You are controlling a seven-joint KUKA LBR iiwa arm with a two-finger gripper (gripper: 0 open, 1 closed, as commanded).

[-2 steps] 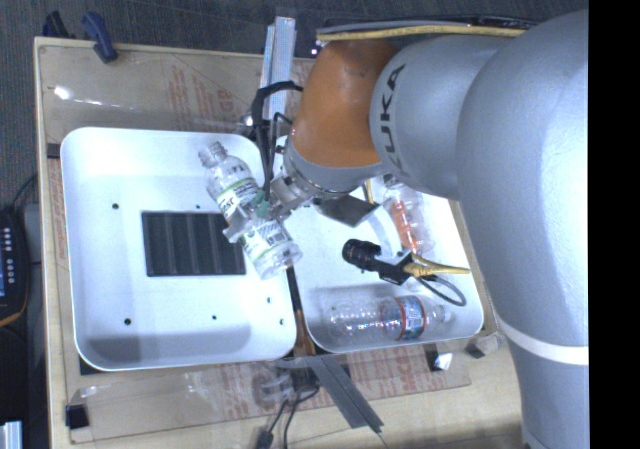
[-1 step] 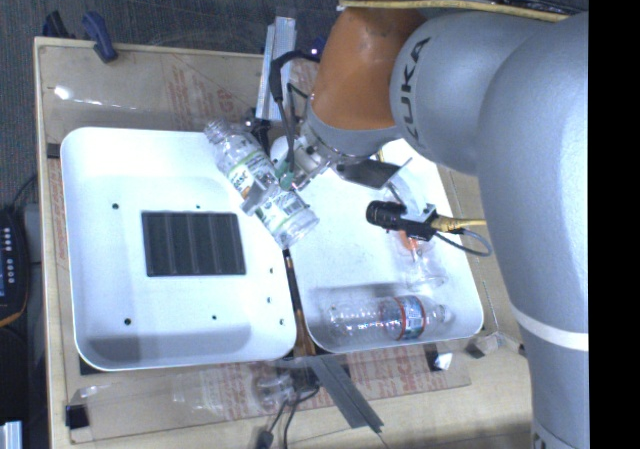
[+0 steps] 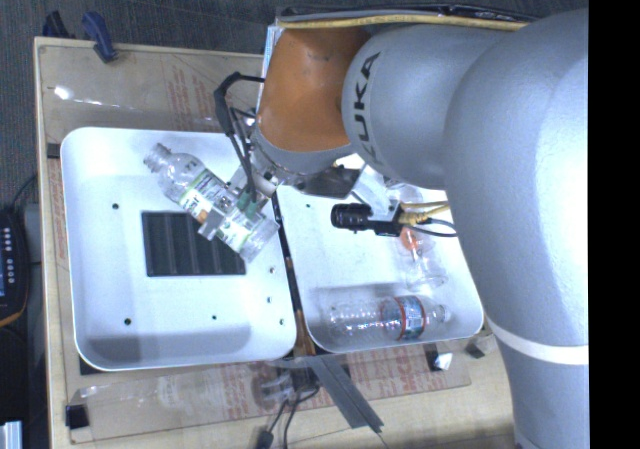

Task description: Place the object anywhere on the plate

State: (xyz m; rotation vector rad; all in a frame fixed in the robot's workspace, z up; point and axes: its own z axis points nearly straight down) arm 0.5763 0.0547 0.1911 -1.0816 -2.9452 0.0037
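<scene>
Nearest the lens: grey KUKA arm [image 3: 470, 127] with orange band [image 3: 305, 87], reaching in from the right and covering much of the right bin [image 3: 455, 322]. Gripper [image 3: 243, 205] low over the left bin [image 3: 100, 237], at its right side, fingers pinched on the label end of a clear plastic bottle [image 3: 205, 199]. Bottle tilted, long axis diagonal, cap end up-left, base down-right beside the gripper. Lower part of the bottle over the upper right corner of the dark rectangular plate [image 3: 185, 245] in the left bin; whether touching or lifted, cannot tell. Second clear bottle [image 3: 388, 317] on its side along the near wall of the right bin, long axis left-right.
</scene>
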